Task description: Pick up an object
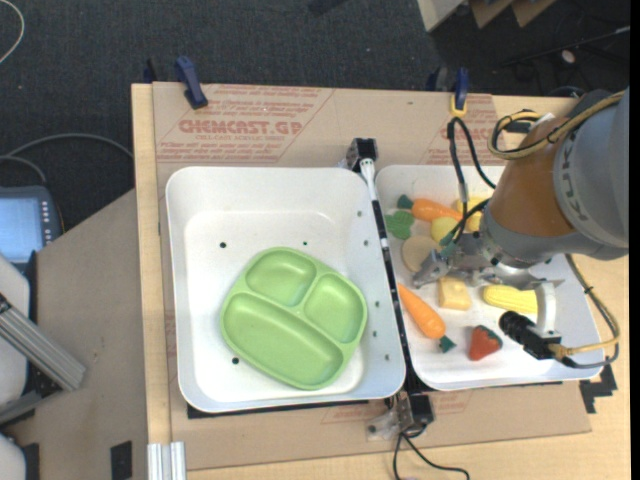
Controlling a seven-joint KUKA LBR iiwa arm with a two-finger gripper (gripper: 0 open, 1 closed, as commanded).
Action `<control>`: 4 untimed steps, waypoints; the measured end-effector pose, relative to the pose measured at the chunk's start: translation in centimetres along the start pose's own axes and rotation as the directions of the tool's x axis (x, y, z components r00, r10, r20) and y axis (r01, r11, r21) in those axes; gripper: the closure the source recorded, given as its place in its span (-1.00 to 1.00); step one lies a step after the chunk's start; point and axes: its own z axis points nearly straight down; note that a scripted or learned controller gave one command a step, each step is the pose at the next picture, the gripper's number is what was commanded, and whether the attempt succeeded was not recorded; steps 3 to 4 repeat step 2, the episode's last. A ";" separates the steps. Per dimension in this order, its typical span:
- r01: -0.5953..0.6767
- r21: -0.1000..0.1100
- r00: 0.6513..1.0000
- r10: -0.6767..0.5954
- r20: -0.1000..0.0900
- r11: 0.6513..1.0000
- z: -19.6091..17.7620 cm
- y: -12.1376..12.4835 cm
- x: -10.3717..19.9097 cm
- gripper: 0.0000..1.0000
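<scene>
Two shallow white plastic bins with rounded corners sit side by side on a brown board printed with red lettering. The left bin [190, 298] holds a smooth, pale green divided plate [293, 315], rounded in outline and moulded into three compartments, lying flat near the bin's middle. The right bin [470, 373] holds a scatter of toy food. An orange carrot [423, 313], tapered with a dark green tip, lies at a slant near the bin's left wall. A small red strawberry-like piece [484, 343] sits just beside the carrot's tip. A pale yellow block [454, 294] rests between the carrot and a ridged yellow corn cob [511, 297]. Toward the far wall lie a dark green leafy piece [400, 221], a second orange piece [436, 209] and a yellow rounded piece [443, 229]. The grey arm with its orange band reaches in from the right, and the gripper [452, 264] is low over the bin's middle, just above the pale block. Its metal parts blur against the bin floor, so whether it grips anything cannot be told; it appears close to, possibly touching, the block.
</scene>
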 end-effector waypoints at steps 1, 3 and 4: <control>-0.003 0.001 1.000 0.003 0.000 1.000 -1.0 -0.2 -0.1 1.00; 0.005 -0.006 1.000 -0.005 -0.002 1.000 -10.6 0.7 6.6 1.00; 0.005 -0.006 1.000 -0.005 -0.002 1.000 -10.6 0.7 6.6 1.00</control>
